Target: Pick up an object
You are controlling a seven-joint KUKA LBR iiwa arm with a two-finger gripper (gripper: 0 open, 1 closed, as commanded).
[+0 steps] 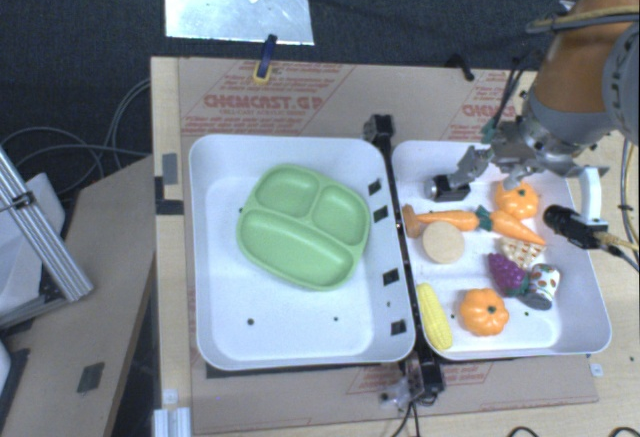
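My gripper [452, 185] hangs low over the back left part of the right bin [585, 320], with nothing visibly held in it. Just in front of it lies an orange carrot [446, 220] and a round beige disc [443, 244]. To its right are a small orange pumpkin [516, 200] and a second carrot [517, 229]. Further forward sit a waffle piece [521, 251], purple grapes [507, 273], a larger orange pumpkin [482, 311] and a yellow corn cob [433, 314].
The left bin [225, 325] holds a green divided plate [303, 225]. A black-clipped divider [392, 225] runs between the bins. The arm's grey and orange body [585, 55] looms over the right bin's back right corner. A small patterned item [543, 282] lies beside the grapes.
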